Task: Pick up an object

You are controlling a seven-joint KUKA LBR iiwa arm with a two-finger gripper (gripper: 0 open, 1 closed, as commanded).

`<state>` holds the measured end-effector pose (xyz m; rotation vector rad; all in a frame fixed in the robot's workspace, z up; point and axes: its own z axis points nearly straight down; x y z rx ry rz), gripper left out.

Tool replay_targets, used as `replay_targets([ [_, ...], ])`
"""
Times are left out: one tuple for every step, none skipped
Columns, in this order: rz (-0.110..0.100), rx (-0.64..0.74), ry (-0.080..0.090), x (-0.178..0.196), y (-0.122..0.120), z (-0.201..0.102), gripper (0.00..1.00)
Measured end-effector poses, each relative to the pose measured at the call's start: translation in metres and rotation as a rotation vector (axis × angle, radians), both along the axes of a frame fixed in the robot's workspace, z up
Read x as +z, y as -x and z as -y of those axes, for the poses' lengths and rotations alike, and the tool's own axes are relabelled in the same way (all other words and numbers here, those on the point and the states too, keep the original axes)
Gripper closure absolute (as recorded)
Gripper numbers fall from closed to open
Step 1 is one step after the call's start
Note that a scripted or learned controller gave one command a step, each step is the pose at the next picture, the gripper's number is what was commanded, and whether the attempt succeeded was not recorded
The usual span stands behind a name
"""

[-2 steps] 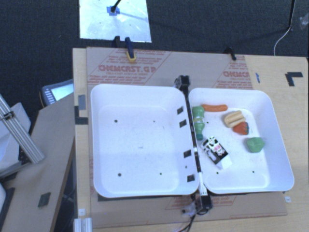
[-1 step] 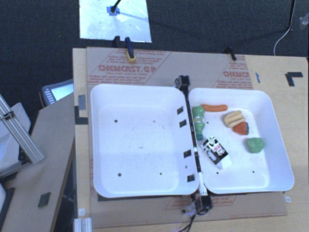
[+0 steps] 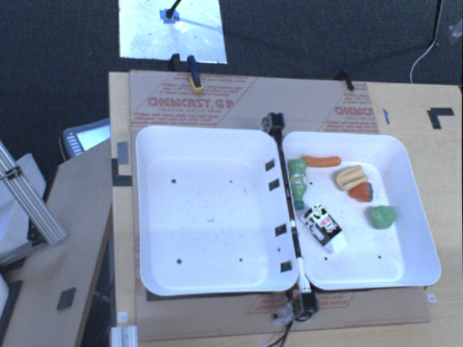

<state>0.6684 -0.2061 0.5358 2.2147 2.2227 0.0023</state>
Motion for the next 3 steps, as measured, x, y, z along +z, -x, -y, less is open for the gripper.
replay_targets([
  [0.000,0.000,0.000,0.0000,0.0000,0.0000,0.00],
  [0.000,0.000,0.000,0.0000,0.0000,0.0000,0.00],
  [0.000,0.000,0.000,0.0000,0.0000,0.0000,0.00],
])
